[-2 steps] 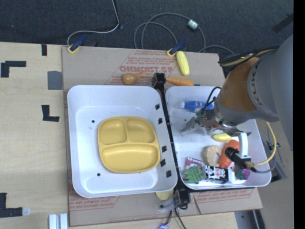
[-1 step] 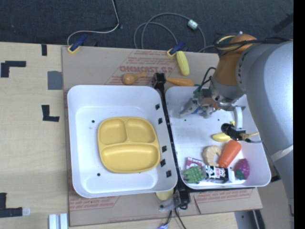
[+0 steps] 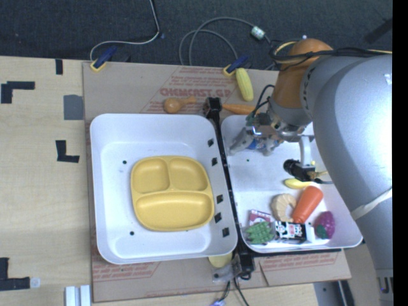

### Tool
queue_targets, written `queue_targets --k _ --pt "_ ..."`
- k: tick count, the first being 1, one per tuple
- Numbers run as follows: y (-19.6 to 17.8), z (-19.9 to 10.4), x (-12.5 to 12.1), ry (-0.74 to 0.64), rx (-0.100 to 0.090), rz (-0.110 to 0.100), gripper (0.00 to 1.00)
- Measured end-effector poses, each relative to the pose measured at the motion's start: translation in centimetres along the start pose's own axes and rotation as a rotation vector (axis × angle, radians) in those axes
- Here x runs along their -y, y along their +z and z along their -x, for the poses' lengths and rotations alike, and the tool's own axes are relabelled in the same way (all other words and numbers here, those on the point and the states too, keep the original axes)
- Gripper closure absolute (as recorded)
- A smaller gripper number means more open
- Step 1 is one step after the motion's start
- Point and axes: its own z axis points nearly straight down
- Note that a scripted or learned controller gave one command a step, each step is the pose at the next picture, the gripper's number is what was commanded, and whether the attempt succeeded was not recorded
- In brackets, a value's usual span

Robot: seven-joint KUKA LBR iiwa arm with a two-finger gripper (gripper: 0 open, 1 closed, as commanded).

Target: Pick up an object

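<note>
Over the right bin's (image 3: 250,190) far end, the gripper (image 3: 258,139) hovers, fingers spread and holding nothing. Carrot (image 3: 307,204), banana (image 3: 299,183) and purple grapes (image 3: 326,223) crowd the near corner, well apart from it.

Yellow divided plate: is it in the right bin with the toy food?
No, the yellow divided plate lies alone in the left bin.
</note>
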Motion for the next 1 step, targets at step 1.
queue_targets --k 1 --pt "0.00 0.11 -0.15 0.002 -0.002 -0.004 0.00"
